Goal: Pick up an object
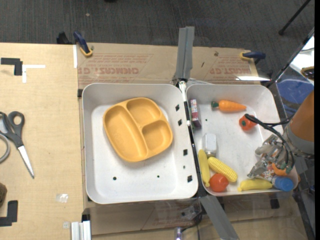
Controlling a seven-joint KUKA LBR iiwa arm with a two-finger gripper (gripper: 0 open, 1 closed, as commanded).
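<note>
My gripper (260, 168) hangs low over the front right corner of the right bin (235, 89), just above a yellow banana (255, 185). A small orange toy (279, 171) and a blue piece (285, 184) lie right beside it, partly hidden by the wrist. Further left in the same bin lie a corn cob (222, 168), a red tomato (218, 182), a long yellow piece (203, 167) and a small white block (209, 143). A carrot (228, 105), a red-orange pepper (246, 123) and a purple tube (194, 113) sit at the back.
The left bin (95, 184) holds a yellow divided plate (138, 129). Scissors (19, 139) lie on the wooden bench at the far left. A black cable (265, 123) runs from the arm across the right bin's back right.
</note>
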